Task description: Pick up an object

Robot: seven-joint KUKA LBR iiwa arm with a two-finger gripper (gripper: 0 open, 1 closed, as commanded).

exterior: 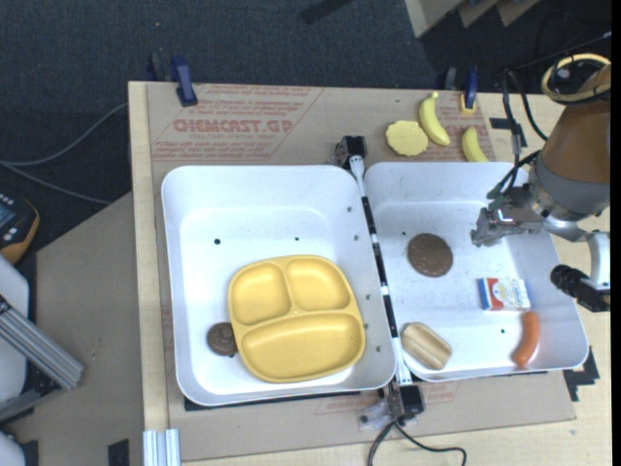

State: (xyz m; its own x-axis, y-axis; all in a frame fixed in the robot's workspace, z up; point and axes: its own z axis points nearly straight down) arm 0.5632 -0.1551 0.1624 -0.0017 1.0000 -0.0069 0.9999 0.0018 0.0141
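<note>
My gripper [494, 224] hangs over the upper right part of the right bin [456, 184], just right of a round brown patty [429, 255] lying on the bin floor. I see nothing held in it. Below it lie a small white, red and blue carton [503, 293], an orange sausage [527, 339] near the right wall and a tan bread roll [425, 346] at the front left corner. The left bin [194, 212] holds a yellow divided tray [294, 316] with a small brown disc [221, 339] beside its left edge.
On the bench behind the right bin lie two yellow bananas [435, 119] [473, 144] and a flat yellow piece [408, 138]. A black clip [349, 149] sits where the bins meet. The arm's orange band [582, 144] rises at the right.
</note>
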